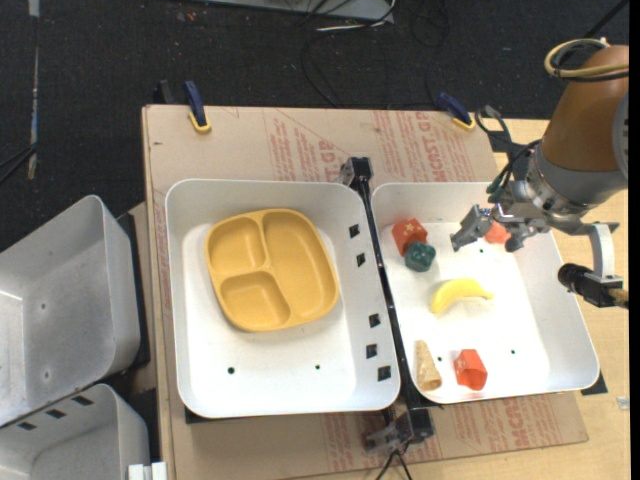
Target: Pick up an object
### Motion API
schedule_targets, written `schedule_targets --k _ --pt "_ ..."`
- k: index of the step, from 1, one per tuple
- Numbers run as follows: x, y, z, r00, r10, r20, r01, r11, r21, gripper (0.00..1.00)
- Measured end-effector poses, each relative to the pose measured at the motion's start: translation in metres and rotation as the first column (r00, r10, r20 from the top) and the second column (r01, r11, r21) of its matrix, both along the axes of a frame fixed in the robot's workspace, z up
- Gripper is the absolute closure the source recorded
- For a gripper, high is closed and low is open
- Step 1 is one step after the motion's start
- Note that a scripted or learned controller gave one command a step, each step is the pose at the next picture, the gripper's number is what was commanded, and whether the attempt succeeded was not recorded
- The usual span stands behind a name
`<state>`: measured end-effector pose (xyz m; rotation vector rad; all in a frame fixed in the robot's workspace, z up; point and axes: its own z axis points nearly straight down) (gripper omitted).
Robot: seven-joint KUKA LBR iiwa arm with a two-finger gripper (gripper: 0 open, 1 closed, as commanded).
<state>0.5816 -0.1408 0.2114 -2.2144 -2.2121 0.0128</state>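
Your hand (489, 230) hangs spread, nothing btw its fingers. The banana (459, 294) just below-left looks light, smooth, prob. slippery; grip it across the middle.

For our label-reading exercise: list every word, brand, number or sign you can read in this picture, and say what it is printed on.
Red print on the cardboard sheet under the two bins, upside down along its far edge: too blurred to read with certainty.
Red print along the sheet's near edge, below the right bin: also unreadable.
Yellow divided plate, banana, other toys, end effector: no text visible.
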Motion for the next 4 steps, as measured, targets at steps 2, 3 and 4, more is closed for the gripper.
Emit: schedule_targets --k 2,3,4 --pt "-0.006 0.006 -0.044 1.0 0.0 0.009 0.0 1.0 -0.002 0.0" --pt "-0.013 0.003 -0.106 1.0 -0.001 0.009 0.001 1.0 -0.002 0.0" --pt "-0.013 0.004 -0.12 1.0 -0.001 0.011 0.001 1.0 -0.002 0.0"
